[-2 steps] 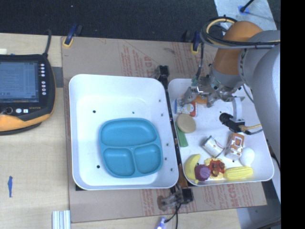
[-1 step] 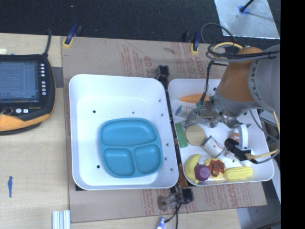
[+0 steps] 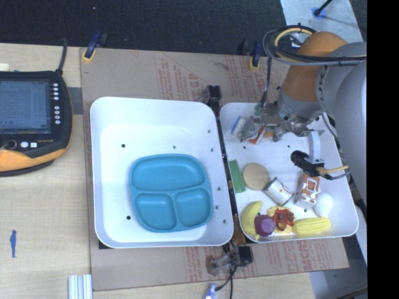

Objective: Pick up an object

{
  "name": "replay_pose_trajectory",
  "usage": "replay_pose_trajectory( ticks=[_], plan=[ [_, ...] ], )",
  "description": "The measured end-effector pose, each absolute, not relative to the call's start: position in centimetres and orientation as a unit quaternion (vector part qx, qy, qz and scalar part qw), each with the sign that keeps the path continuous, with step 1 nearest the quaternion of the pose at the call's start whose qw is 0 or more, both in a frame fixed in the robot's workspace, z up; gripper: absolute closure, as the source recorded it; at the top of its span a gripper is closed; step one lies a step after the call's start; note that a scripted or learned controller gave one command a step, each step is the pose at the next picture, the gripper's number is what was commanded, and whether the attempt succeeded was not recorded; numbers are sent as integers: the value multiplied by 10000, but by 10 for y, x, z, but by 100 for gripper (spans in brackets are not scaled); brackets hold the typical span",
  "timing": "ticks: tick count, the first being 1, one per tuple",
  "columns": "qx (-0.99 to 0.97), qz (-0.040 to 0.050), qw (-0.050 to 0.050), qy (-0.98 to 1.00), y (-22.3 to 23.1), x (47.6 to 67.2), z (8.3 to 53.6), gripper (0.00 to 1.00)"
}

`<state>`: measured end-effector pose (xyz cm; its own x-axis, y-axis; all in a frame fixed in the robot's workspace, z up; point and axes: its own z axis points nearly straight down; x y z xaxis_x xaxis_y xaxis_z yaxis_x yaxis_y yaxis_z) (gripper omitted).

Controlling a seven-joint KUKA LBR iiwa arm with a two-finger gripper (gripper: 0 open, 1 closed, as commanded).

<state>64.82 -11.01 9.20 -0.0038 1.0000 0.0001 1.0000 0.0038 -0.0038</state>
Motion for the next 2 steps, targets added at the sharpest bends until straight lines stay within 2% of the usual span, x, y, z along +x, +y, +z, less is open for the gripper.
replay_pose_trajectory(
  ticks=[1, 2],
  plan=[
    [-7062, 36, 36, -7080, -96, 655, 91, 0],
    [-7065, 7, 6, -7078, -144, 656, 113, 0]
  ],
)
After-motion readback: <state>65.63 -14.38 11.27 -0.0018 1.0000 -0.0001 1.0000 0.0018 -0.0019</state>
